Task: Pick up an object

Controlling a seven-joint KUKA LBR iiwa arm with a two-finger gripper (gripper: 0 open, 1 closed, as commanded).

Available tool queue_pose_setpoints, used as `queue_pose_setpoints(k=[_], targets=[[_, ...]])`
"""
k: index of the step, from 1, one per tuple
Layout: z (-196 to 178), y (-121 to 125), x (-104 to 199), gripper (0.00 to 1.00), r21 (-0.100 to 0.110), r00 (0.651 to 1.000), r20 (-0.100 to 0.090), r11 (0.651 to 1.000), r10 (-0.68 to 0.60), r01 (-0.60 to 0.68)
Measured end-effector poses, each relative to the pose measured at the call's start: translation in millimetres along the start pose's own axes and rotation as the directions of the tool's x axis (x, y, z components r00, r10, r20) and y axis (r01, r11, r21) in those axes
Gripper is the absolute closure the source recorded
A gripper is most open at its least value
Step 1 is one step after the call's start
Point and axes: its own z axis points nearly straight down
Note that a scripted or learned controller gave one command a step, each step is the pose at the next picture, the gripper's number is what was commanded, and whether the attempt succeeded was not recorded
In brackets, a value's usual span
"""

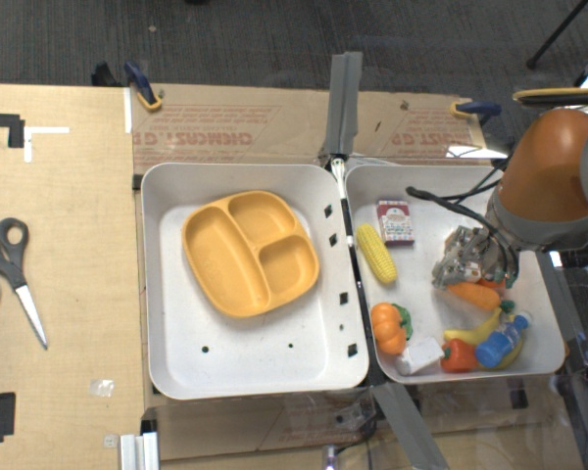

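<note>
**Arm low over the toys in the right bin**

The jaws (pixel 467 259) hang low in the right bin (pixel 426 179), and whether they are open or closed cannot be told, since the metal parts blur together under the wrist. The grey arm (pixel 547 179) with its orange band reaches in from the right, above them.

Just below the jaws lies an orange carrot (pixel 475 296), touching or nearly touching them; no toy is seen held. Further below the jaws sit a yellow banana (pixel 480 329), a blue bottle (pixel 500 345) and a red pepper (pixel 458 356), crowded together. Left of that group lie a white block (pixel 419 356) and a small pumpkin (pixel 389 325). Well to the left of the jaws lies a yellow corn cob (pixel 377 253), with a small red and white carton (pixel 396 222) just above it.

Far to the left, in the other bin (pixel 167 360), rests a yellow divided plate (pixel 250 253). On the table (pixel 59 213) beyond lie scissors (pixel 18 272).
</note>
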Motion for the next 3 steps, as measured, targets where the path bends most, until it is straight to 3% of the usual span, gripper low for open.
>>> queue_pose_setpoints(k=[1, 2, 3], targets=[[-114.1, 76.5, 31.2, 1.0, 0.0, 0.996, -0.006, 0.996, 0.091, -0.091], [10.3, 57.4, -12.7, 1.0, 0.002, 0.944, -0.005, 0.944, 0.33, -0.33], [10.8, 57.3, -12.1, 0.0, 0.003, 0.944, -0.007, 0.944, 0.329, -0.329]])
